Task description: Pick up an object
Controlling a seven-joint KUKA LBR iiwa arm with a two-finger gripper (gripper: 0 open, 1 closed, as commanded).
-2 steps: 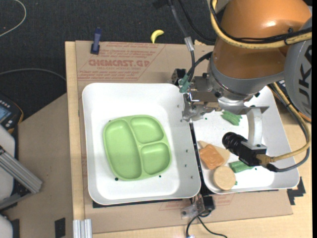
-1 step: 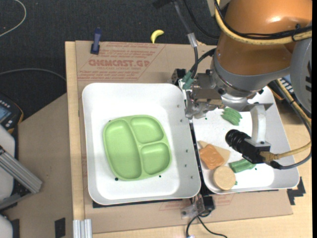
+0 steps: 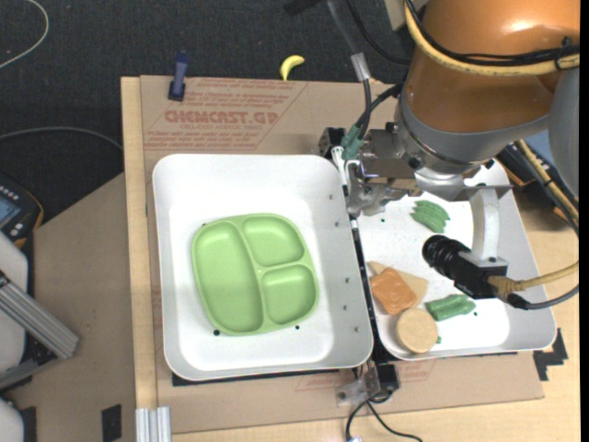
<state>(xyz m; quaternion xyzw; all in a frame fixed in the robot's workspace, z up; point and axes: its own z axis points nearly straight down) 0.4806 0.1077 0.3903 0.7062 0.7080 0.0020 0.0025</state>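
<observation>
In the right bin [image 3: 525, 325], a scatter of small toy food pieces, none lifted. Nearest the front rim, a round tan disc [image 3: 416, 331]. Just above it and touching, an orange chunk [image 3: 391, 291], lying on a pale tan wedge [image 3: 419, 286] that peeks out at its right. Just right of the disc, a dark green pod [image 3: 449, 307], lying flat at a slight tilt. Farther back, near the bin's middle and well apart from the rest, a light green leafy piece [image 3: 429, 215].

At the back left corner of the same bin, the gripper [image 3: 372, 184], low against the wall shared with the neighbouring bin, apart from every food piece. Mostly hidden beneath the wrist, so cannot tell whether released or clenched; nothing seen in its grasp.

Above it, filling the upper right, the grey arm [image 3: 460, 141] with its broad orange band [image 3: 488, 35]. Hanging from the wrist over the bin, a white bracket [image 3: 485, 224] carrying a black cylinder [image 3: 445, 254].

In the left bin [image 3: 175, 210], a green divided plate [image 3: 253, 273] with three compartments, lying flat near the centre.

Under both bins, a brown board [image 3: 221, 113] with red lettering. At its far edge, a blue clip [image 3: 178, 76]; beyond that, on the dark floor, a small yellow curved object [image 3: 292, 64].
</observation>
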